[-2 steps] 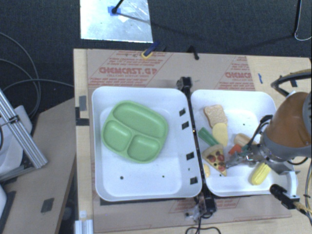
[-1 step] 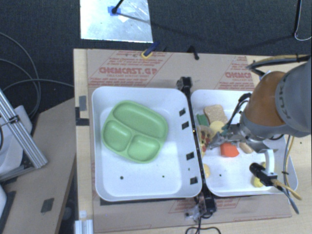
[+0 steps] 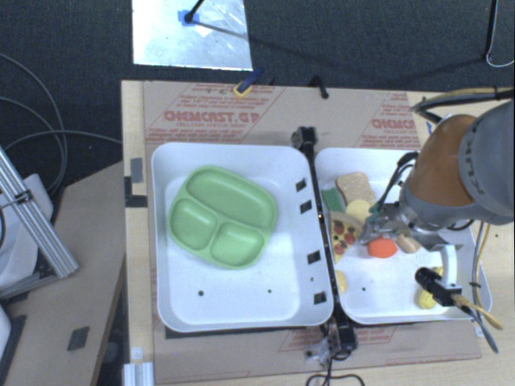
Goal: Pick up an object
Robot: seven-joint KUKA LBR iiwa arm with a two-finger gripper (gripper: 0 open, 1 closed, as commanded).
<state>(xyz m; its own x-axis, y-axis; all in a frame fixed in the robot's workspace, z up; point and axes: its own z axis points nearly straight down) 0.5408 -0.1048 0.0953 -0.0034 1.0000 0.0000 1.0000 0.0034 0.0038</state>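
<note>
In the right bin lie several toy foods: a tan bread slice, a green piece, a yellow piece, a pizza slice and an orange-red round piece. My gripper is low over the middle of this bin, its tip right above the orange-red piece and beside the pizza slice. The grey wrist and orange band cover the bin's right part. A beige piece pokes out under the wrist.
The left bin holds a green divided plate. Small yellow pieces lie at the right bin's front left and front right. A black clip and cables hang by the arm.
</note>
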